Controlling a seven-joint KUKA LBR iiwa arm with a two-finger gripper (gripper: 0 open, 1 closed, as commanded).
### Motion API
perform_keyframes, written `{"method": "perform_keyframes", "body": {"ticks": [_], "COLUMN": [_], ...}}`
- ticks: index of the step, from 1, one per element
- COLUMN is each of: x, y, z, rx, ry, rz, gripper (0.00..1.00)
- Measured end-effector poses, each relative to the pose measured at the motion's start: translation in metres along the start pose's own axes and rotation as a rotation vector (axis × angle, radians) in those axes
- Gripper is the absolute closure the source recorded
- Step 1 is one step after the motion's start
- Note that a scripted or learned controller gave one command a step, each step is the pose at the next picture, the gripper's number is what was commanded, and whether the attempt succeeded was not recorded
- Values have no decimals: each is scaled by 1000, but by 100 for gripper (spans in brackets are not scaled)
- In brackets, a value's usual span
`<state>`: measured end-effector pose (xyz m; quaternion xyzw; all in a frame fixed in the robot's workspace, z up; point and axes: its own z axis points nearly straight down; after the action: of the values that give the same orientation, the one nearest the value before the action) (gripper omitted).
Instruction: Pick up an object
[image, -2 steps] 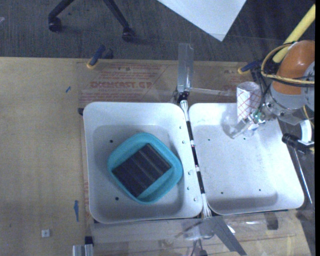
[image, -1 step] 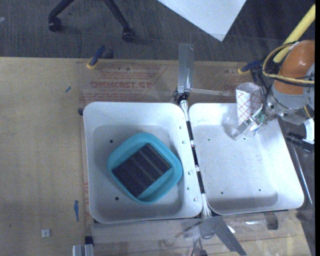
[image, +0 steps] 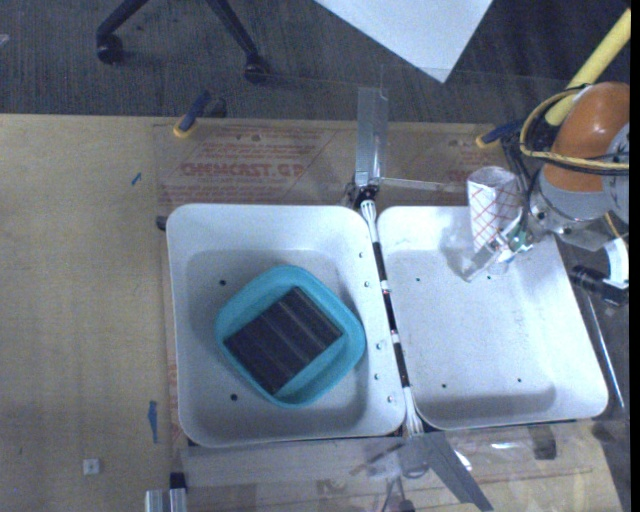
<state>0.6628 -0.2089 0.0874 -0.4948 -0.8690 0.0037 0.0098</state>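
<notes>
A small white object with a red grid pattern (image: 492, 205) shows over the far part of the right bin (image: 500, 380), close against my gripper (image: 485, 262). The gripper reaches in from the right below the orange-banded wrist (image: 590, 125), pointing down and left toward the bin floor. The checked object overlaps the gripper's body, and whether it is gripped or just lies beside it is unclear. A teal, rounded-square container with a dark ribbed insert (image: 290, 335) lies flat in the middle of the left bin (image: 200, 250), far from the gripper.
A ridge with fasteners (image: 390, 320) divides the two bins. A metal post and bracket (image: 370, 140) stand behind their junction. Cables loop beside the wrist at the right edge. A blue-and-yellow clamp (image: 195, 112) sits on the bench's far left.
</notes>
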Motion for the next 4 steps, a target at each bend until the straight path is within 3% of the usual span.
{"method": "perform_keyframes", "body": {"ticks": [1,2,3,4], "x": [53,19,-3,-2], "y": [32,12,1,1], "z": [0,1,0,-10], "rx": [-2,-2,0,4], "ry": [-12,0,23,22], "rz": [2,168,183,181], "gripper": [0,0,0,100]}}
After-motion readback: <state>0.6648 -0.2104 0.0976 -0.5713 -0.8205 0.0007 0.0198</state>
